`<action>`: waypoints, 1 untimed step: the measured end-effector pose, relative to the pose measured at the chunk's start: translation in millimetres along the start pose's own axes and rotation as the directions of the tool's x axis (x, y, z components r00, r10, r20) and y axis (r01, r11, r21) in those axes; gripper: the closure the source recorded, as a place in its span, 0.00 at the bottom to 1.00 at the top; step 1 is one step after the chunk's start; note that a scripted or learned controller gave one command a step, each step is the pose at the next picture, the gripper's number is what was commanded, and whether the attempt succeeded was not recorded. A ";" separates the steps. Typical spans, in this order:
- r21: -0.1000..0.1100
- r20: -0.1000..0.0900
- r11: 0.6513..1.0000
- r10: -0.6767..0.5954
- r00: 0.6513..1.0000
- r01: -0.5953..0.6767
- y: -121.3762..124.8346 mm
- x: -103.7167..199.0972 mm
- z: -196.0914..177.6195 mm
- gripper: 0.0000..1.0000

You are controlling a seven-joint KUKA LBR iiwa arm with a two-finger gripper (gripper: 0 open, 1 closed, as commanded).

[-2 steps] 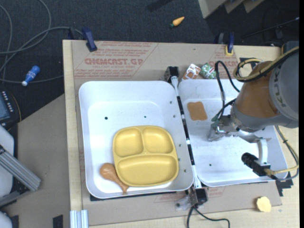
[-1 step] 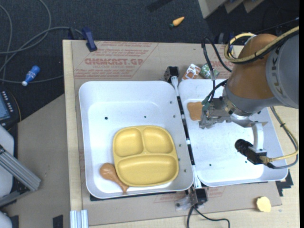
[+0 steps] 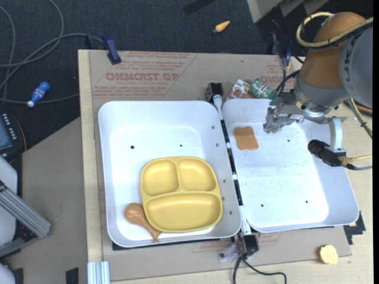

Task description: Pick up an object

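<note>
A flat brown toast-like piece (image 3: 245,138) lies in the right bin (image 3: 296,188), near its upper left corner. My gripper (image 3: 273,123) hangs just to the right of that piece, low over the bin floor, and nothing shows between its fingers. A yellow divided plate (image 3: 179,193) rests in the left bin (image 3: 118,141), with a tan drumstick-shaped toy (image 3: 139,216) tucked against its lower left edge.
Small packets and a green item (image 3: 251,88) lie on the cardboard just behind the right bin. A yellow chunk (image 3: 327,254) sits on the bench at the front right. A black cable and connector (image 3: 323,151) hang over the right bin's right side.
</note>
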State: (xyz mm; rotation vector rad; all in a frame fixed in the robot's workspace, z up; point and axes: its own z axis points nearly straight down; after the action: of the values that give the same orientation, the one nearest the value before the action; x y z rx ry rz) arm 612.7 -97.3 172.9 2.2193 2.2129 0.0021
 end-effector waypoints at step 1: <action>0.005 -0.003 1.000 -0.003 1.000 0.003 -3.0 3.6 -0.4 0.00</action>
State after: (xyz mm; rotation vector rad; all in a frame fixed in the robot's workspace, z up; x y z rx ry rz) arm 609.7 -93.7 173.3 2.2205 2.2205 -0.0003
